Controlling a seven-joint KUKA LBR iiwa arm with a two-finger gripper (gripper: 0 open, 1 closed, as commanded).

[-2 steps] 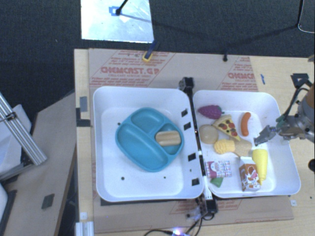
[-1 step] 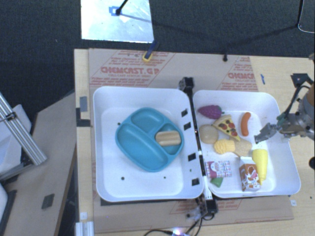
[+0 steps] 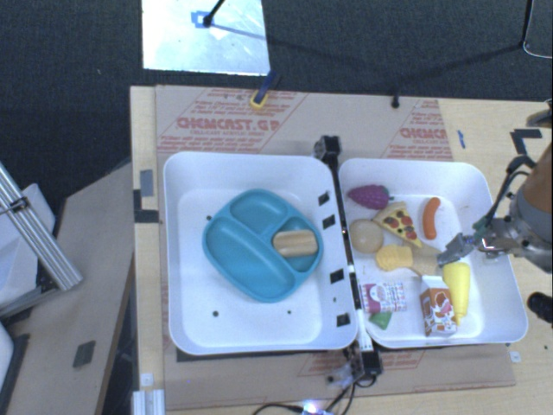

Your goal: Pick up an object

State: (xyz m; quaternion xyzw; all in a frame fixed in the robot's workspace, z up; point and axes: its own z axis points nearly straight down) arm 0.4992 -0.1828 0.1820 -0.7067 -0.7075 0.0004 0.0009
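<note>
The right bin (image 3: 497, 318) holds several toy foods: a purple piece (image 3: 369, 196), a pizza slice (image 3: 398, 221), an orange sausage (image 3: 429, 218), a beige ball (image 3: 365, 236), a yellow wedge (image 3: 396, 258), a yellow corn-like piece (image 3: 457, 285), a pink carton (image 3: 384, 297) and an orange-brown box (image 3: 438, 311). My gripper (image 3: 454, 251) reaches in from the right, low over the bin. Its tip is just above the yellow corn-like piece and right of the yellow wedge. I see nothing held in it.
The left bin (image 3: 186, 318) carries a blue divided plate (image 3: 251, 253) with a tan bread roll (image 3: 295, 244) in its right compartment. A black divider strip (image 3: 339, 232) runs between the bins. A small green piece (image 3: 380, 320) lies under the pink carton.
</note>
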